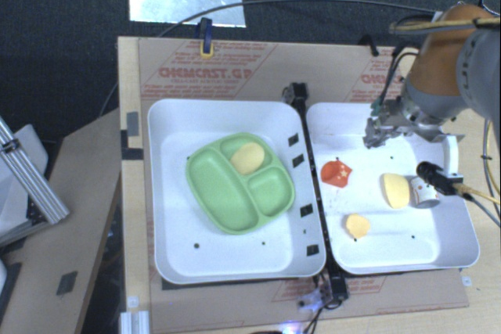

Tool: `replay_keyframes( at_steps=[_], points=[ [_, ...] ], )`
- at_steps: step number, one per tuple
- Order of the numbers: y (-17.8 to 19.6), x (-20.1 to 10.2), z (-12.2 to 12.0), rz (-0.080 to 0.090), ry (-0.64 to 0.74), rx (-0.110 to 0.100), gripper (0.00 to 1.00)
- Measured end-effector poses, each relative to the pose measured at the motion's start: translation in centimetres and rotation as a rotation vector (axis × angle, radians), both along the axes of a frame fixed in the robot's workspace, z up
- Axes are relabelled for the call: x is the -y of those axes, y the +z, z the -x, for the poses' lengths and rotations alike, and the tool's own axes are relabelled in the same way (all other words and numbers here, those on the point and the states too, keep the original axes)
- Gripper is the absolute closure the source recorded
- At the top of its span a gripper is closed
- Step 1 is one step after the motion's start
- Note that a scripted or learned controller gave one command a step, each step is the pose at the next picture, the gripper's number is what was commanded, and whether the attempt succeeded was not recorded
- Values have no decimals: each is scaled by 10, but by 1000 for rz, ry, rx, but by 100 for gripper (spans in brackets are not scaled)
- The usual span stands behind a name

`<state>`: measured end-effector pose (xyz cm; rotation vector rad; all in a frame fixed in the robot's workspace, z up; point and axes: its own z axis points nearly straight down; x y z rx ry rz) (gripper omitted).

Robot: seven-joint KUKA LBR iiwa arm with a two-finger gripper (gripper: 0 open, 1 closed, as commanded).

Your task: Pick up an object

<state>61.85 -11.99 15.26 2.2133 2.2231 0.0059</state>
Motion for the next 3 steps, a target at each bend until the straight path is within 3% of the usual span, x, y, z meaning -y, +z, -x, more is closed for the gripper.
replay_keyframes(
  at_steps=[2,3],
  points=[
    [110,-3,-11,0,2,0,100],
    [127,-3,-12,0,2,-2,100]
  ],
)
